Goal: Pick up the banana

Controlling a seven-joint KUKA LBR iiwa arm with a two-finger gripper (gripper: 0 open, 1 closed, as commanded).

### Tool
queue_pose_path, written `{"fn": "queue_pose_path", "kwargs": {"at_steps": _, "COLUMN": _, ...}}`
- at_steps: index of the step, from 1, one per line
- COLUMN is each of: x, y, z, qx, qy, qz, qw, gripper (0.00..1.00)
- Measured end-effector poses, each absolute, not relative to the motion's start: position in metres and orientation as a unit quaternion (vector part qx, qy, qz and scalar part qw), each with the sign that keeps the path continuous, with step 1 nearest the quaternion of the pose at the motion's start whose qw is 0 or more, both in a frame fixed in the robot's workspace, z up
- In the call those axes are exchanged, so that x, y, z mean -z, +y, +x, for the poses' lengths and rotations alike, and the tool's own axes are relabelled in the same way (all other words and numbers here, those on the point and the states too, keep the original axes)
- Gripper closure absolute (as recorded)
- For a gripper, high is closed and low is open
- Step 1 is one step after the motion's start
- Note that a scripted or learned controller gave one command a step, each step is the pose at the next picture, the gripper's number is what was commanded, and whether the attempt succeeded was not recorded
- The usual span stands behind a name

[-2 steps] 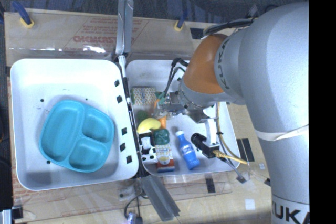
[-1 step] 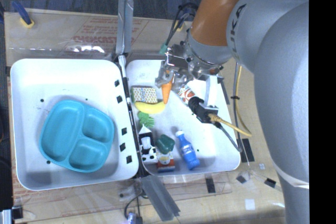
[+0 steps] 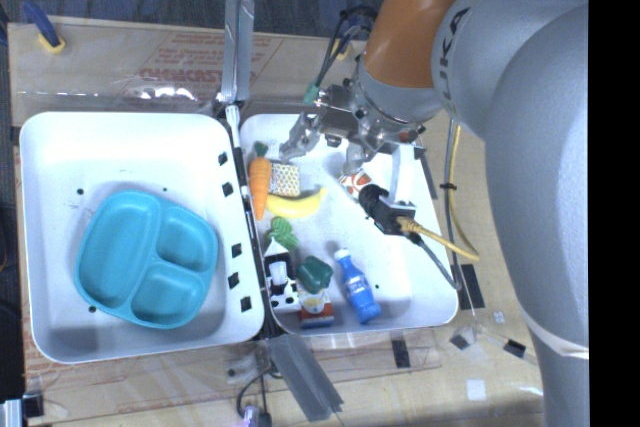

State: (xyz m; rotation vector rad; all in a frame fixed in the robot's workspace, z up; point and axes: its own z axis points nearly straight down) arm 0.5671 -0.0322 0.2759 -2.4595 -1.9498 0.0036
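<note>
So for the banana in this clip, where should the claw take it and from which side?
Probably the banana's right half, coming straight down from above with the fingers across its narrow width. It lies flat and curved in the right bin; its left end crowds the carrot and the checkered block touches its upper edge, while the right tip has bare floor around it.

The yellow banana (image 3: 296,204) lies flat on its side in the right bin (image 3: 425,300), close to that bin's left wall.
</note>
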Motion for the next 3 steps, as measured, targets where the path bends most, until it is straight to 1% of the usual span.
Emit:
{"fn": "queue_pose_path", "kwargs": {"at_steps": 1, "x": -0.192, "y": -0.04, "z": 0.561, "qx": -0.0021, "qy": -0.672, "qz": -0.741, "qw": 0.002, "gripper": 0.0}}
{"fn": "queue_pose_path", "kwargs": {"at_steps": 2, "x": -0.091, "y": -0.092, "z": 0.495, "qx": -0.0011, "qy": -0.675, "qz": -0.738, "qw": 0.002, "gripper": 0.0}}
{"fn": "queue_pose_path", "kwargs": {"at_steps": 3, "x": -0.092, "y": -0.092, "z": 0.578, "qx": -0.0009, "qy": -0.622, "qz": -0.783, "qw": 0.001, "gripper": 0.0}}
